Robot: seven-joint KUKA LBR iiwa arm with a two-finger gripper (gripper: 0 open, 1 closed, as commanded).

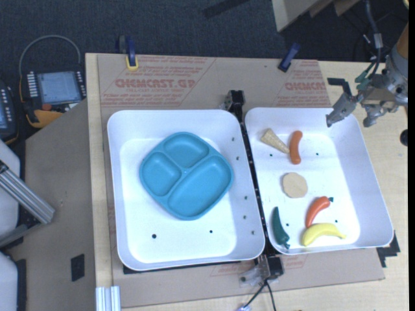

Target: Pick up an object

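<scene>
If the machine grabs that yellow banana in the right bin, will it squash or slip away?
The banana looks glossy and evenly coloured, so it is probably a stiff plastic toy that won't squash. Its smooth, curved skin could slip or twist between fingers. It lies flat against the bin's near wall, so a push would likely slide it rather than roll it.

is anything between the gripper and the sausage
Nothing visible. The gripper hovers over the right bin's upper right corner, and the sausage lies to its left on bare bin floor. The cone sits on the sausage's far side, out of the path.
</scene>
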